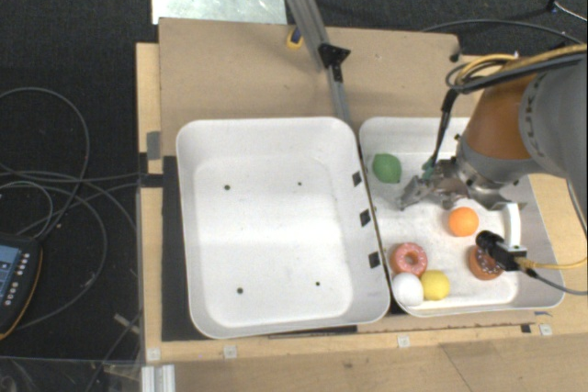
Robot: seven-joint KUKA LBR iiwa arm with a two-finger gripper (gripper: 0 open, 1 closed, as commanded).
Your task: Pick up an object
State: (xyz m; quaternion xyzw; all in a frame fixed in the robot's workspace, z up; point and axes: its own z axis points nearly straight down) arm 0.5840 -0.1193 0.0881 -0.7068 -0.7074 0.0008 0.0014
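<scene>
Hovering low in the right bin (542, 294), the end effector (415, 191), grip state unclear, has lifted nothing; green ball (387, 167) sits just beside it.

Grey arm (551, 119), orange wrist band, yellow and black cables, dark metal claw (411, 195).

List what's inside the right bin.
In the right bin: green ball, orange ball, pink donut, white ball, yellow ball, brown item. The arm and gripper cover the floor beneath them.
</scene>
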